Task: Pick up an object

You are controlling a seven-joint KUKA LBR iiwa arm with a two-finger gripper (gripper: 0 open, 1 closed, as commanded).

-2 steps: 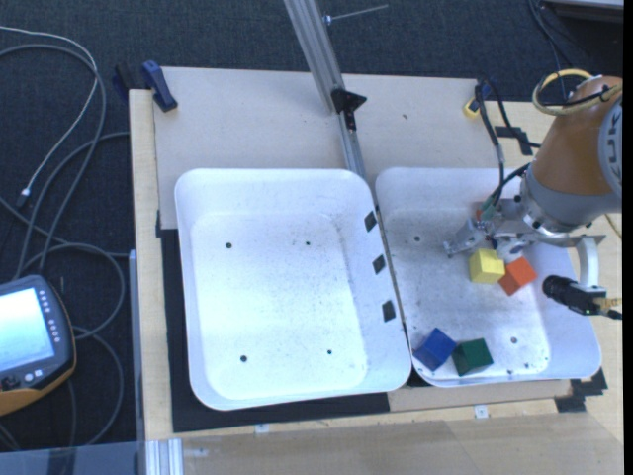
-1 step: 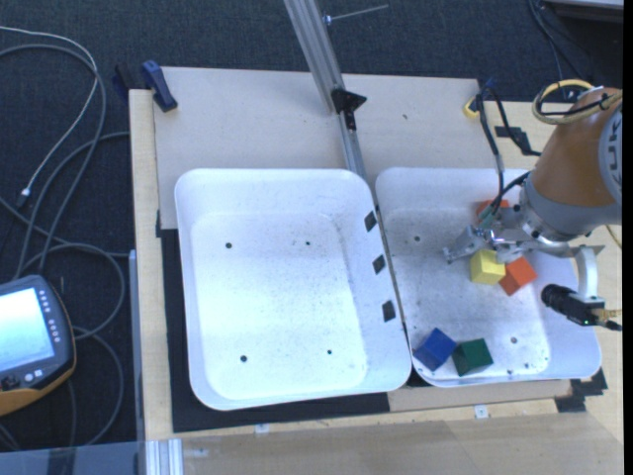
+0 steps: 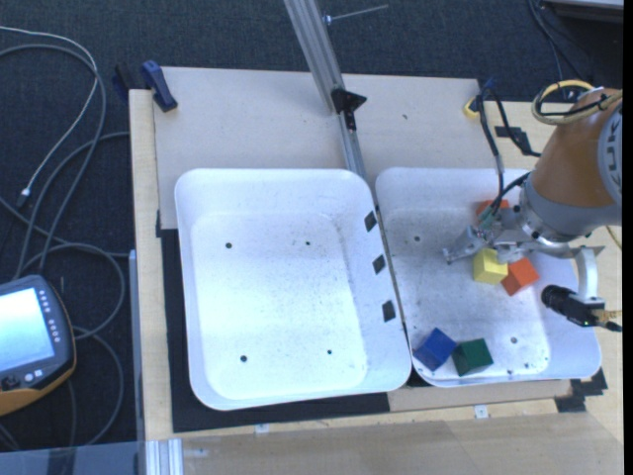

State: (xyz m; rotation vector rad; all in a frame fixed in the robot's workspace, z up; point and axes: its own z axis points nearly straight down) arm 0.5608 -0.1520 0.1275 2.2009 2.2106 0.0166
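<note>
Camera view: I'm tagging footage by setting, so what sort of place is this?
Probably a robotics lab: a grey-and-orange arm over two white bins on a bench, a teach pendant and cables on the carpet.

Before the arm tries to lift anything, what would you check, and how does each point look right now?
1. Gripper over the right bin: ok.
2. Target close by: ok, yellow block lies just below it.
3. Target stands free: not ok, orange block touches it.
4. Jaws open or shut: cannot tell.
5. Anything held already: cannot tell.
6. Other choices: ok, blue block and green block lie at the bin's near edge.
</note>
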